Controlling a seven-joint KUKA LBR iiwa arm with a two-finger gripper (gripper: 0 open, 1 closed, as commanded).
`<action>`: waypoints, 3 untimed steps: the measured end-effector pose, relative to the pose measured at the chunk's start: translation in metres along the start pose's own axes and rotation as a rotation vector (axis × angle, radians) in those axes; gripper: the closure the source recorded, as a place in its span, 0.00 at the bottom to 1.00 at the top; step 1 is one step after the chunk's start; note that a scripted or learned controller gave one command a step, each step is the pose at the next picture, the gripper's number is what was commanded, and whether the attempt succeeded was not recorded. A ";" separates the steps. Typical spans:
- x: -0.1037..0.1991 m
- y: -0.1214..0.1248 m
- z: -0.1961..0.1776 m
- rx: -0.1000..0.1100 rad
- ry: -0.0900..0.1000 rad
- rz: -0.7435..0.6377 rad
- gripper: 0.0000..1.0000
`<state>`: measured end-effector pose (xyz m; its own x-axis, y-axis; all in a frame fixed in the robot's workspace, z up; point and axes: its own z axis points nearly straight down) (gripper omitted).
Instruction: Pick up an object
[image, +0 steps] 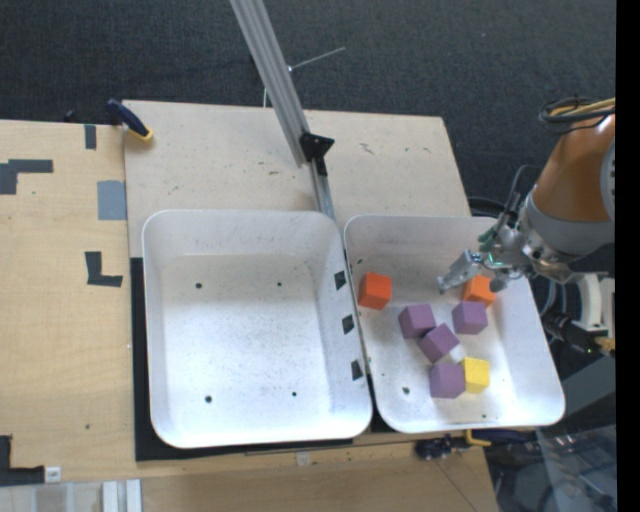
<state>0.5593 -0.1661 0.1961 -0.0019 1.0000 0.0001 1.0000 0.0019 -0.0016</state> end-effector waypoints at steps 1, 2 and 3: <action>-0.005 -0.009 0.059 0.006 0.000 0.002 0.00; -0.008 -0.001 0.076 -0.027 -0.010 0.001 0.00; -0.007 0.000 0.067 -0.029 -0.010 0.001 1.00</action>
<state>0.5592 -0.1736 0.1295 -0.0012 1.0000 -0.0099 0.9996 0.0015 0.0277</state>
